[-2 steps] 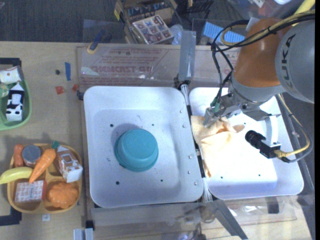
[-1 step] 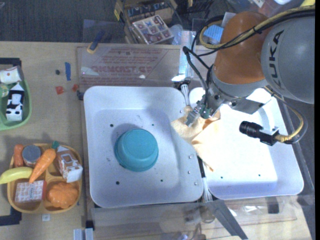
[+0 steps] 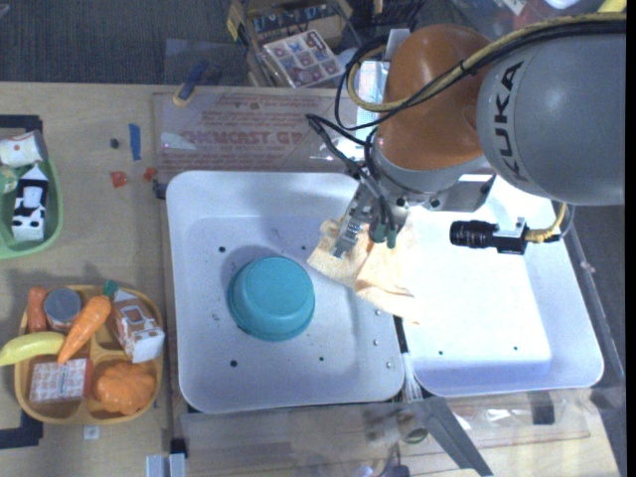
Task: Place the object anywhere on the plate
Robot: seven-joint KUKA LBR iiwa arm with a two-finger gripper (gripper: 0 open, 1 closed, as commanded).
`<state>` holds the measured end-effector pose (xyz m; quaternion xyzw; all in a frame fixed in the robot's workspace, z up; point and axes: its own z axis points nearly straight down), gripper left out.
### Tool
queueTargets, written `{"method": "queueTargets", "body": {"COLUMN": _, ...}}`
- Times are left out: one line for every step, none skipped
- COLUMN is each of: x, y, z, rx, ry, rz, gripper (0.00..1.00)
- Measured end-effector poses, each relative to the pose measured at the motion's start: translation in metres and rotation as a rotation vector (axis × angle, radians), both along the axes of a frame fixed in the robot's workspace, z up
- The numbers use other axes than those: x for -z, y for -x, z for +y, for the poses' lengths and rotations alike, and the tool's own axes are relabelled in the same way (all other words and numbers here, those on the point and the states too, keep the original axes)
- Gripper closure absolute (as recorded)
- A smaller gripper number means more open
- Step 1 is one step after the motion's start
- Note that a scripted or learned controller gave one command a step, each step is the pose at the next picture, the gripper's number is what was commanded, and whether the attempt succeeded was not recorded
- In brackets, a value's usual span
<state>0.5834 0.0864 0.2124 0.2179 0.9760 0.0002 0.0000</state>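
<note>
A round teal plate (image 3: 271, 298) lies in the left bin (image 3: 199, 217), left of centre. My gripper (image 3: 366, 235) hangs over the ridge between the two bins, up and to the right of the plate. It is shut on a pale tan, floppy cloth-like object (image 3: 376, 271). The object droops from the fingers and spreads down and right across the ridge. One corner rises beside the left finger (image 3: 348, 237). A gap of bare bin floor separates the object from the plate's rim.
The right bin (image 3: 497, 316) lies under the arm's wrist, with a black cable fitting (image 3: 487, 236) above it. Left of the bins sit a yellow tray of toy food (image 3: 84, 351) and a green dish (image 3: 28, 207).
</note>
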Motion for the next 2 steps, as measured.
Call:
{"method": "queueTargets", "body": {"x": -0.0102, "y": -0.0028, "z": 0.0371, "rx": -0.394, "ry": -0.001, "rz": -0.002, "gripper": 1.00}}
{"method": "queueTargets", "body": {"x": -0.0106, "y": -0.0030, "z": 0.0369, "rx": -0.394, "ry": -0.001, "rz": -0.003, "gripper": 0.00}}
